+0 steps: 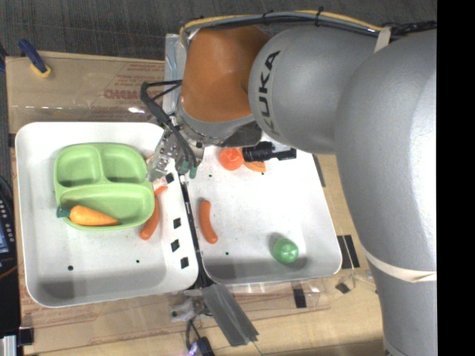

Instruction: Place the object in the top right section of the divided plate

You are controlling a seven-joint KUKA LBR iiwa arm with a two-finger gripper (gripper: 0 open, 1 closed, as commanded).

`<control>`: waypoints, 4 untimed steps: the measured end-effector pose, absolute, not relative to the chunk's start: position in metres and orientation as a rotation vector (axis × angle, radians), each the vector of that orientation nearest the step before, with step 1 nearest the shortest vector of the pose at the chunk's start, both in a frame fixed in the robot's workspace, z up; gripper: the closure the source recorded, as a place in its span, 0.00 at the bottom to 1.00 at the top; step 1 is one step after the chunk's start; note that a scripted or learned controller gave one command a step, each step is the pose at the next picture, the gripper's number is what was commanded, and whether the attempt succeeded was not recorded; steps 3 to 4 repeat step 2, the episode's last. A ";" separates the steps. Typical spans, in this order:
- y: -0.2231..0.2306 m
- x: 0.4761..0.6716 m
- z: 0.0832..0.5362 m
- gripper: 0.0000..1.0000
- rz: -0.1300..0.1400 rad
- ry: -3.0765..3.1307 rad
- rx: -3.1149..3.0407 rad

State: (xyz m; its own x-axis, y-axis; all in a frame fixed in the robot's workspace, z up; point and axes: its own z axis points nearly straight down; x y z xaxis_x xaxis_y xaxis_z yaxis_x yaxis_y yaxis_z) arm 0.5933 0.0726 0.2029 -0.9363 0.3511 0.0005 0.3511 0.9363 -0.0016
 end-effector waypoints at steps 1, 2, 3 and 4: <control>0.112 0.631 0.259 1.00 0.000 -3.067 -0.690; 0.112 0.631 0.259 0.00 0.001 -3.066 -0.690; 0.112 0.631 0.259 0.00 0.001 -3.066 -0.690; 0.112 0.631 0.259 0.00 0.001 -3.066 -0.690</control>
